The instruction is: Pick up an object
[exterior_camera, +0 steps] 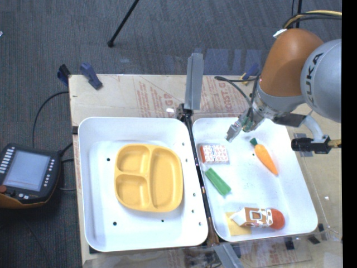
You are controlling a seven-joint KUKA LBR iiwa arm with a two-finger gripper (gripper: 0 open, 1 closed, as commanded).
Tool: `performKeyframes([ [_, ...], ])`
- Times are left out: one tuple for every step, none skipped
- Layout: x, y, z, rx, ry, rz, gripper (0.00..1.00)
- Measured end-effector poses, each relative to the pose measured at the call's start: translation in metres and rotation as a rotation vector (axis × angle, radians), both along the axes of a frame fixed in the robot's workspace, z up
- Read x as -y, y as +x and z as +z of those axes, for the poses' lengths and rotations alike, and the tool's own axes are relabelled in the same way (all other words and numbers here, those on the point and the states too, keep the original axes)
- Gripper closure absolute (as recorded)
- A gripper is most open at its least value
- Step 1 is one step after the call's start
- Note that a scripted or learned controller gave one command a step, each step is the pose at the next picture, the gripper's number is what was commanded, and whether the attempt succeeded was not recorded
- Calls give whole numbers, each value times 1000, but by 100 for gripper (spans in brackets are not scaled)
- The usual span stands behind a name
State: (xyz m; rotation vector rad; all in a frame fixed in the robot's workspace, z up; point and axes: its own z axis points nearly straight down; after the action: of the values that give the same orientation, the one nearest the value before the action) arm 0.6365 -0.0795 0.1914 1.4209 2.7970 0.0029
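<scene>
Two white bins sit side by side on the table (128, 96). The left bin (92, 149) holds one yellow divided plate (149, 178). The right bin (295, 188) holds one carrot (266, 158) at 2 o'clock, one patterned packet (215, 153) at 10, one green block (218, 181) near centre, and one small carton (254, 217) at 6 beside one red ball (276, 220). The claw (239, 128) hovers at 11 o'clock, gripping nothing; whether it is parted I cannot tell.

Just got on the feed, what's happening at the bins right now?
The arm's gripper hangs over the back of the right bin, holding nothing. Under it lie a carrot, a red-and-white box, a green piece and a small carton. The left bin has a yellow divided plate.
</scene>
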Motion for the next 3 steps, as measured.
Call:
performKeyframes([
  [-46, 7, -6, -9, 0, -369, 100],
  [28, 7, -33, -8, 0, -10, 100],
  [64, 8, -25, -5, 1, -115, 100],
])
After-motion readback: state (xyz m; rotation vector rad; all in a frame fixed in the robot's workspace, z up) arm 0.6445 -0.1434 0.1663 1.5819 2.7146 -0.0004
